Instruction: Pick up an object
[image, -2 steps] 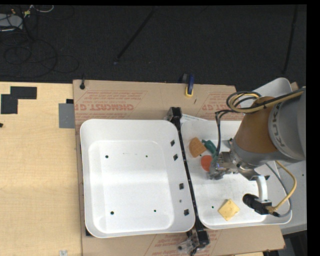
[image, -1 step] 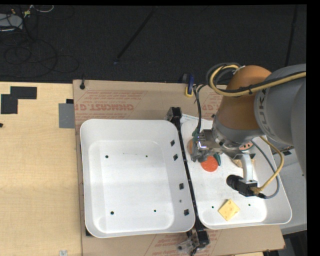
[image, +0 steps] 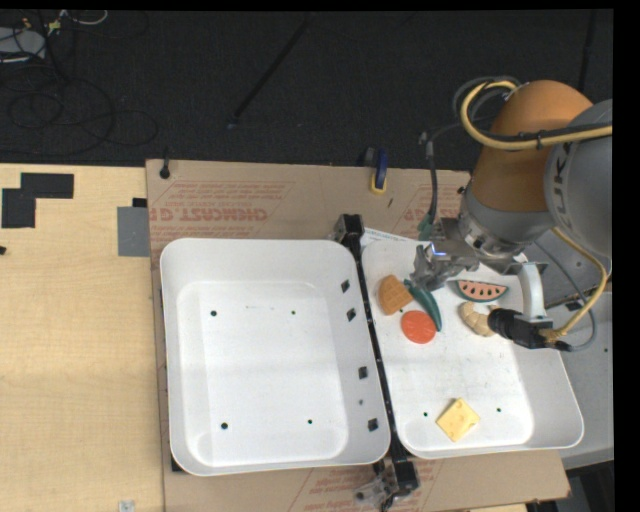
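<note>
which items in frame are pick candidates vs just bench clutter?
Pick candidates, right bin:
tan chunk, teal piece, red ball, watermelon slice, beige piece, yellow block; tool above them.

Clutter:
left bin, cardboard sheet, blue clamp.

Camera: you have one fixed view, mounted above the bench and tilted down at a slant
Facing: you look across the bench toward the dark floor at the top of frame
Distance: you sit far enough back to take in both bins whole, plus cardboard beneath them and wooden bench at your left
Arm entry: the arm (image: 535, 165) comes in from your right, its orange band uppermost
Pincer: the gripper (image: 432, 262) sits in the upper part of the right bin (image: 560, 425)
Relative layout: the left bin (image: 185, 440) lies to the pincer's left, well apart
Shared coverage: none, you work from a single view
</note>
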